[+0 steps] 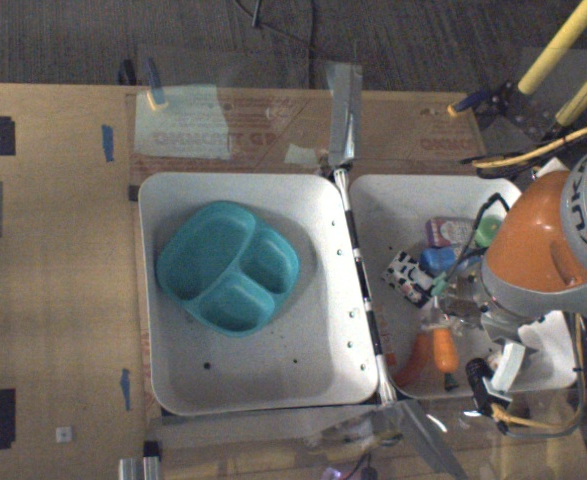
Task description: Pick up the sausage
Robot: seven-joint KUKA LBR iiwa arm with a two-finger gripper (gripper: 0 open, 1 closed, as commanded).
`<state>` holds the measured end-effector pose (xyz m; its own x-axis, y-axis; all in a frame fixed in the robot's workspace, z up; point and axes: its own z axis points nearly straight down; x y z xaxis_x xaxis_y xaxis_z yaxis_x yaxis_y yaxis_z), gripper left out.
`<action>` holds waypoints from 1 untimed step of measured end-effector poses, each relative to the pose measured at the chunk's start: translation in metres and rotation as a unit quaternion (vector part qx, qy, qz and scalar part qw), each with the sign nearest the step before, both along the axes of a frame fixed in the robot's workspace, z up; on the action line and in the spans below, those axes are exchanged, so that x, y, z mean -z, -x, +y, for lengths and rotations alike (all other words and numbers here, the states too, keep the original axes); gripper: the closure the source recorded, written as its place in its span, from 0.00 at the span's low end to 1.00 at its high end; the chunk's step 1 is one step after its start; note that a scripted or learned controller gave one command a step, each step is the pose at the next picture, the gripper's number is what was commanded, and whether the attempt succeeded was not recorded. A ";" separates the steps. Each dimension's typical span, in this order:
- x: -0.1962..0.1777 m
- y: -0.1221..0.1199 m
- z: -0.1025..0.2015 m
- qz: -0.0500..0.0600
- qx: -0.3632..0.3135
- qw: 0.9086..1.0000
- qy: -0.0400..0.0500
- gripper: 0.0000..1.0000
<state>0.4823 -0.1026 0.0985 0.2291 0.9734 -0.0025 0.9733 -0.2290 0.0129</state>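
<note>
Orange sausage (443,350) lies in the right bin (393,203); we cannot tell the gripper's (460,303) finger state.

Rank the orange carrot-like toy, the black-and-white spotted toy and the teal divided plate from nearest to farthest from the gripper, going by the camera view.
The gripper hangs low in the right bin, under the arm's orange band.
1. Orange carrot-like toy: right bin, just below the gripper.
2. Black-and-white spotted toy: right bin, to the gripper's upper left.
3. Teal divided plate: left bin, well across the divider.
</note>
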 end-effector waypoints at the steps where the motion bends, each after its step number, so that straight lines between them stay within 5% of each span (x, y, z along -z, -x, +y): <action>1: -0.085 -0.014 0.082 0.007 0.047 0.999 -0.003 1.00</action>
<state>0.4965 -0.0210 0.1838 0.3189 0.9478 -0.0004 0.9478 -0.3189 -0.0020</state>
